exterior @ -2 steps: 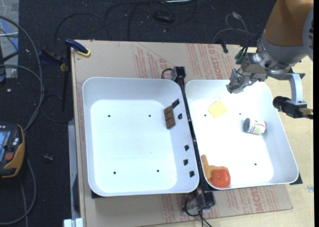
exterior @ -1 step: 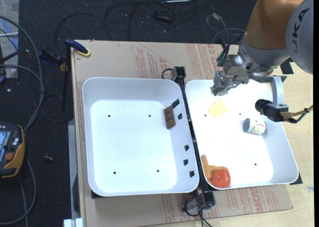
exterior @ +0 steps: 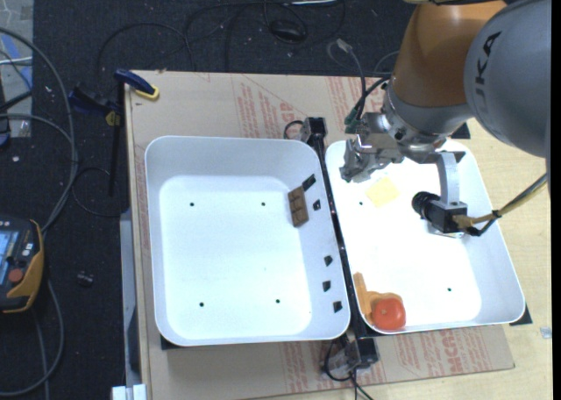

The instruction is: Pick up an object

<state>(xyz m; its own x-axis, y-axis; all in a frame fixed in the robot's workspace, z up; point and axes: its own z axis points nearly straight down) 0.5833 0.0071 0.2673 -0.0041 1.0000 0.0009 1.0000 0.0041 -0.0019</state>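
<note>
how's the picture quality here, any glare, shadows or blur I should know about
Camera view: even overhead light, soft shadows under the arm in the right bin; both white bins run bright, near washed out; the gripper looks slightly soft; the dark floor holds little detail.

Grey arm (exterior: pixel 491 47) reaching in from right, pincer (exterior: pixel 358 164) lowered

Bench (exterior: pixel 219 96); two white bins (exterior: pixel 175 161)

Block (exterior: pixel 299 207) in left bin (exterior: pixel 175 161) (right side).
</note>
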